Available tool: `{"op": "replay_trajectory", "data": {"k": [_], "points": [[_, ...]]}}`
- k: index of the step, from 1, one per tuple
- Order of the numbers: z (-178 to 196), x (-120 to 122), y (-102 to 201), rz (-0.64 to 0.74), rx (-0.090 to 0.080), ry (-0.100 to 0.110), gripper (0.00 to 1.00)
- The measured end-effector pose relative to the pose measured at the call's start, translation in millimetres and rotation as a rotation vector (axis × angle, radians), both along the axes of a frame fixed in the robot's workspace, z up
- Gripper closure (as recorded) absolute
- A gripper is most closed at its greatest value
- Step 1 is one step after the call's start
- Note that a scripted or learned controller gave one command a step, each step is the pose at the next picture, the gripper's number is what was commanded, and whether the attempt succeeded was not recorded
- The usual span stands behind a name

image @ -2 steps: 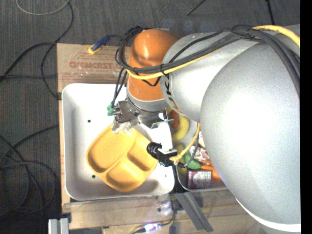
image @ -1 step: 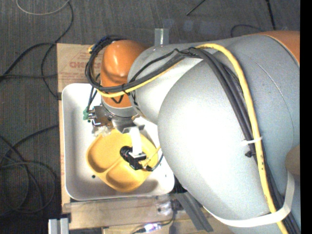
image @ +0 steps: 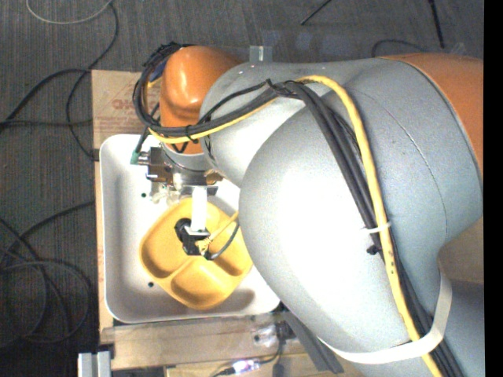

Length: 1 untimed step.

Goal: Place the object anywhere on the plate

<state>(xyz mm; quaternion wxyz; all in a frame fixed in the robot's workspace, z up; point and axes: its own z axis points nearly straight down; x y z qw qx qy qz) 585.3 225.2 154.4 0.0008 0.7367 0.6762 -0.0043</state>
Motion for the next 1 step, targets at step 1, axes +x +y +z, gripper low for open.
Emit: {"op": "replay_trajectory", "data": {"k": [1], "points": [[17.5, -87.3, 7.7, 0.201, 0.004, 0.003, 1.00]]}}
